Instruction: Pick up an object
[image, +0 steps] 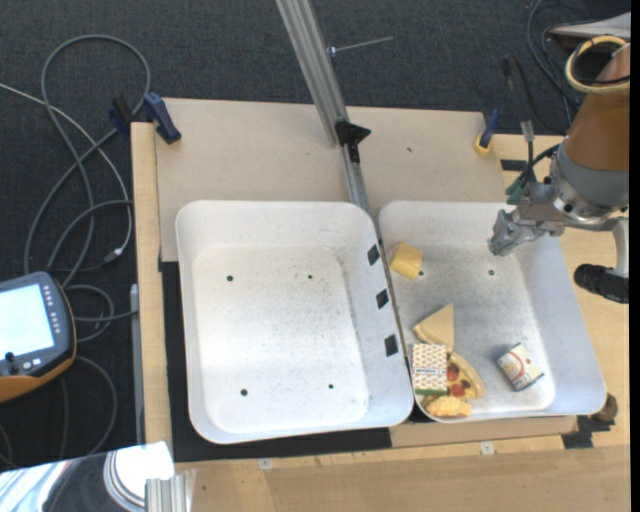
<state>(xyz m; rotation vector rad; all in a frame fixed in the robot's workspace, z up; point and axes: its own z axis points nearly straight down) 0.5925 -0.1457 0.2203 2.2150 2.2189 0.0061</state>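
The right bin (560, 300) holds several small objects. A yellow block (407, 261) lies near its left wall. A tan wedge (437, 325) sits lower down, beside a patterned small box (430, 367) and a plate of toy food (455, 393) at the front edge. A small white can (520, 366) lies on its side at the front right. My gripper (507, 235) hangs over the bin's back right part, well apart from all of these objects. Nothing shows between its fingers.
The left bin (275, 320) sits beside the right one, with a metal pole (320, 80) slanting up from between them. Blue clamps (160, 118) grip the bench's back corners. Cables and a teach pendant (30, 330) lie on the floor to the left.
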